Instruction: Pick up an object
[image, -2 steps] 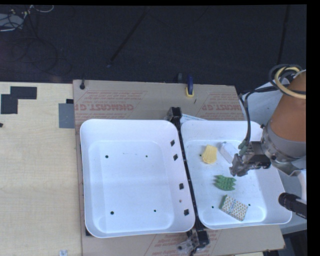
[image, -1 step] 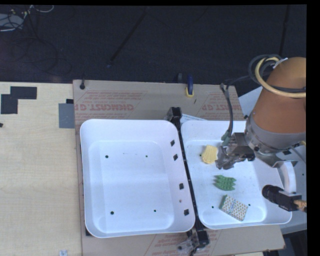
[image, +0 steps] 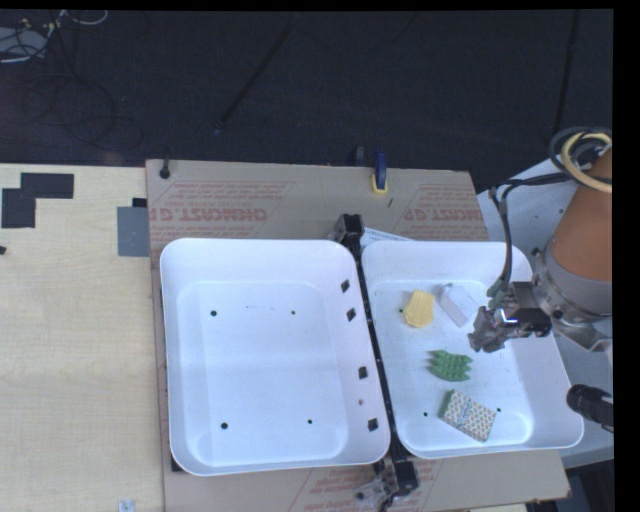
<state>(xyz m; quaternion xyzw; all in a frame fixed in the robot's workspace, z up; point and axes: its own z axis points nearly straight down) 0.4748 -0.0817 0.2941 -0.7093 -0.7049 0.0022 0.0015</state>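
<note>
Across the left of the view lies the pale wooden desk (image: 70, 340), marked with a few dark patches, and on it a brown cardboard sheet (image: 300, 205) carries both bins. Behind everything the room is dark, with loose cables on the floor.

Next comes the left bin (image: 180, 300), white and smooth. Black clips (image: 352, 315) run along the seam where it meets the right bin (image: 550, 425).

That right bin holds all four candidates: a yellow piece (image: 420, 309) toward the back, a pale flat block (image: 456, 305) just beside it, a green ridged thing (image: 451, 366) in the middle, and a speckled pad (image: 470, 415) near the front wall.

Furthest right, the gripper (image: 488, 330) hangs low over the bin's right half, close to the pale block and the green thing; its tip is too dark and blurred to judge, so I cannot tell whether it is released or clenched, and nothing is visibly between the tips.

Risks, as I judge them: the pale block and yellow piece sit so close that a descent could nudge one while missing the other; the flat pad offers little to pinch on the slick floor; and a drop between things would close on nothing.
</note>
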